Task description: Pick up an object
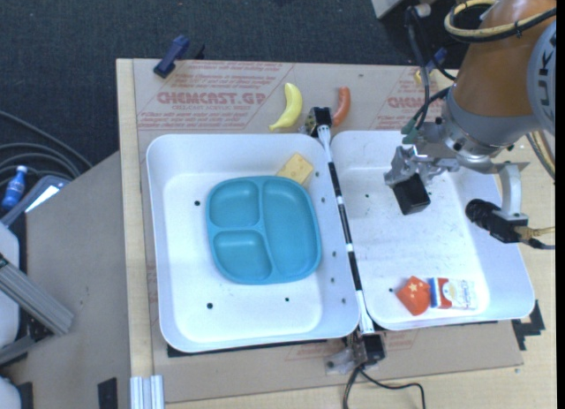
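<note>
My gripper (410,193) hangs over the upper middle of the right bin (380,248), pointing down at bare white floor, with nothing seen under it. In that bin's near right corner lie a small red-orange toy fruit (413,295) and, touching it on the right, a white carton with red print (454,293). The left bin (177,292) holds a blue divided plate (263,228) in its middle. A yellow block (296,169) rests just beyond the plate's far edge.
A toy banana (288,107) and an orange sausage-shaped toy (341,105) lie on the board behind the bins. A blue clip (171,56) sits at the board's far left corner. A black fitting with a cable (493,220) sticks over the right bin's right side.
</note>
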